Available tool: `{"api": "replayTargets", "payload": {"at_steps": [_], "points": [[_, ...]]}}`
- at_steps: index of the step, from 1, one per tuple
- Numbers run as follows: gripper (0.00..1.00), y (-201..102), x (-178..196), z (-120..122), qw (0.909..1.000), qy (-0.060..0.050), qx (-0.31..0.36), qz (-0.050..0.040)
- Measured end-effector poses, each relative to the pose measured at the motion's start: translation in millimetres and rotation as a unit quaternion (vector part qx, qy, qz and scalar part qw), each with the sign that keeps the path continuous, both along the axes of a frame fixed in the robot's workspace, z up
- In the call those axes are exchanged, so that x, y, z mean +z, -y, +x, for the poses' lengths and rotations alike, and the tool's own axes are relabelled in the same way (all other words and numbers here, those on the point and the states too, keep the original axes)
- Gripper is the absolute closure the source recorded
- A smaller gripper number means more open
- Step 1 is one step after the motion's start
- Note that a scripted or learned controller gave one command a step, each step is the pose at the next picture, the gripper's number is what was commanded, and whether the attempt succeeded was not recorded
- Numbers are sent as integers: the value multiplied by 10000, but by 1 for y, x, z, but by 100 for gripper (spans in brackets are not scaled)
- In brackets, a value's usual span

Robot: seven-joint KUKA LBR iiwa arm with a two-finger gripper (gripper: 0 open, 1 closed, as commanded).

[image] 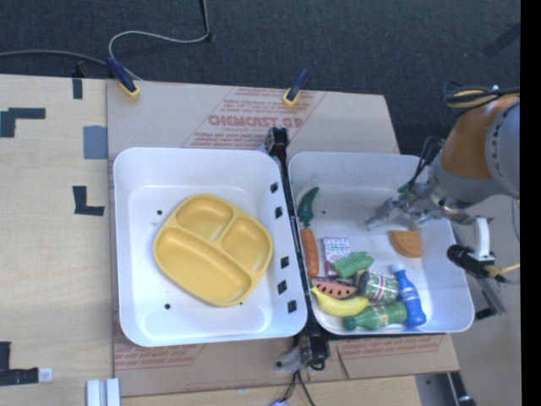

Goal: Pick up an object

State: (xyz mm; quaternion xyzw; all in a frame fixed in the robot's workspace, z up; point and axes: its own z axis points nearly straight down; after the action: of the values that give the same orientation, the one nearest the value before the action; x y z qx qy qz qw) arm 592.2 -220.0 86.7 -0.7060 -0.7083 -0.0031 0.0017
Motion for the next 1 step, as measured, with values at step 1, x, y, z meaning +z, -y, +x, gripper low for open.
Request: {"api": "replayTargets", "payload": {"at_steps": [1], "points": [[0, -1, 1, -14, 10000, 43, 17, -18]]}}
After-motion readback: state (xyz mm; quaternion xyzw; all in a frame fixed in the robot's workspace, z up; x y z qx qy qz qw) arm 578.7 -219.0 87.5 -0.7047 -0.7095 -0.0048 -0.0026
